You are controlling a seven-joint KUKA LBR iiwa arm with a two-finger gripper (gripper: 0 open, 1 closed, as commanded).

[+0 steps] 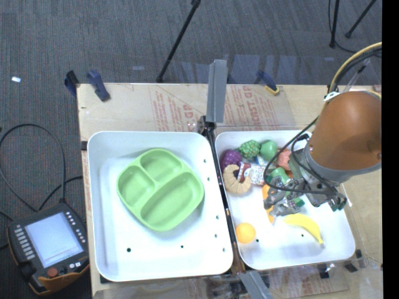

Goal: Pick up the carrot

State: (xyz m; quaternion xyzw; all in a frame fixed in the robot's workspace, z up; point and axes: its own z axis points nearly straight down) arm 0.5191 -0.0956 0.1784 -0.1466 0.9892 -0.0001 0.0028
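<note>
The carrot (270,214) lies in the right bin (340,245), near its middle. Only small orange parts of it show, beside and below the gripper's body. My gripper (282,203) is low in that bin, right over the carrot and hiding most of it. The grey wrist and orange band (346,132) reach in from the right above it. I cannot make out whether the carrot is held.
A yellow banana (305,226) lies just right of the gripper and an orange ball (245,232) to its lower left. Purple grapes (230,159), green toys (250,149), a bagel (235,180) and a packet (255,174) crowd the bin's far left. The left bin (100,254) holds a green divided plate (161,189).
</note>
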